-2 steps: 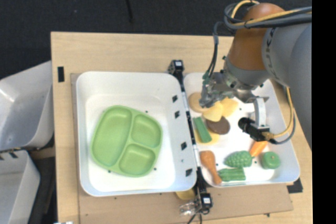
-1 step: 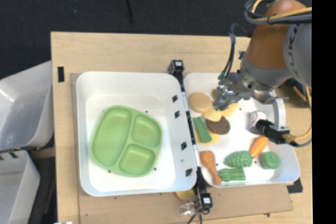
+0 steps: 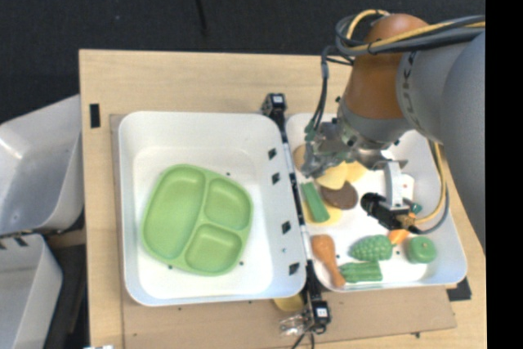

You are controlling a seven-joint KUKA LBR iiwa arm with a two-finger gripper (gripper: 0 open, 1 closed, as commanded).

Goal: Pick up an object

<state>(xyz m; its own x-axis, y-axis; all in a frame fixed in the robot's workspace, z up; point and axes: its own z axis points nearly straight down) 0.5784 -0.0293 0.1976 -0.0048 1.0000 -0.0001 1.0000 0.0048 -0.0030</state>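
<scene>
My gripper (image 3: 320,155) reaches down into the right bin (image 3: 445,270) near its left wall, under the orange-banded wrist. It stands just above a yellow piece (image 3: 345,173) and a brown piece (image 3: 340,197), with a green pickle-like piece (image 3: 314,203) right below it. Whether it touches any of them is hidden by the wrist. Further toward the front lie an orange carrot (image 3: 326,256), a bumpy green piece (image 3: 372,248), a flat green piece (image 3: 361,273), a round green piece (image 3: 422,250) and a small orange bit (image 3: 398,236).
The left bin (image 3: 135,143) holds a green divided plate (image 3: 198,218). A raised divider with black clips (image 3: 288,192) separates the two bins. The arm's grey body covers the right bin's far right part.
</scene>
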